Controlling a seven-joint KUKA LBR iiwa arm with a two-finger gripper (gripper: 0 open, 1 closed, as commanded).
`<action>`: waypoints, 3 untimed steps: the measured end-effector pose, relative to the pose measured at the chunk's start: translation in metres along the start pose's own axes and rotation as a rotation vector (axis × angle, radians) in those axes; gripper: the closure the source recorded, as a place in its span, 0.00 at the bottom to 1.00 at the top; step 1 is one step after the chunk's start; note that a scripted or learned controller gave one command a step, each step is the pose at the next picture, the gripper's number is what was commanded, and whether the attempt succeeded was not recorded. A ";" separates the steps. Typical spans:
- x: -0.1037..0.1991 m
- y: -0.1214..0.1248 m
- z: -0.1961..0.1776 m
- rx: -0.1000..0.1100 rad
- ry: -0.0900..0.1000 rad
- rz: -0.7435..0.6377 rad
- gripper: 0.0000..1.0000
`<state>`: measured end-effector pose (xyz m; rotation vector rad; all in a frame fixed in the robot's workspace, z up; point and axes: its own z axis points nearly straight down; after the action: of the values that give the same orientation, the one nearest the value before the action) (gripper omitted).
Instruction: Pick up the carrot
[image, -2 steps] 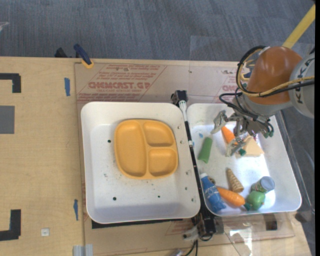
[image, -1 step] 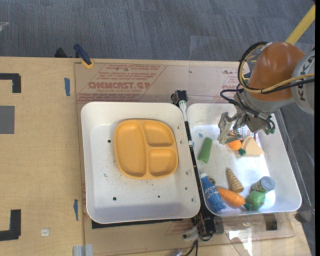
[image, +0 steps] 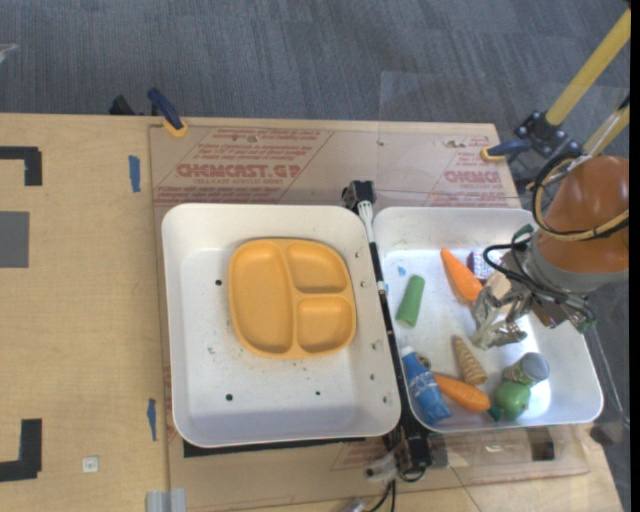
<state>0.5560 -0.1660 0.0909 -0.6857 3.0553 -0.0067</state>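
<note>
- Overhead, slanted look down on wooden counter (image: 80, 330) carrying two shallow white bins side by side.
- Left bin (image: 190, 300): orange three-compartment plate (image: 292, 296) near centre, nothing in its compartments; a few dark specks on bin floor.
- Right bin (image: 580, 385): cluttered with small toy foods.
- Two carrots noted. Upper carrot (image: 460, 274) lying tilted in upper middle of right bin, just left of gripper (image: 497, 322). Lower carrot (image: 462, 392) near front wall, between blue bottle-like item (image: 425, 388) and green round toy (image: 510, 398).
- Green cylinder-shaped piece (image: 410, 300) toward right bin's left side, apart from both carrots.
- Tan ridged cone (image: 468, 360) just below gripper, above lower carrot.
- Grey arm (image: 560, 265) with orange band (image: 590, 205) reaching in from right, over right bin.
- Gripper down low in right bin, beside upper carrot's lower end; metal parts jumbled from this angle, so cannot tell open or closed. No carrot seen between its parts.
</note>
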 end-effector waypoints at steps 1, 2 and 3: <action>-0.001 0.000 0.001 0.001 -0.002 -0.001 0.00; -0.111 0.024 0.003 -0.004 -0.007 -0.193 0.00; -0.051 0.018 0.001 -0.003 -0.002 -0.118 0.00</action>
<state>0.5946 -0.1283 0.0900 -0.8647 3.0087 -0.0028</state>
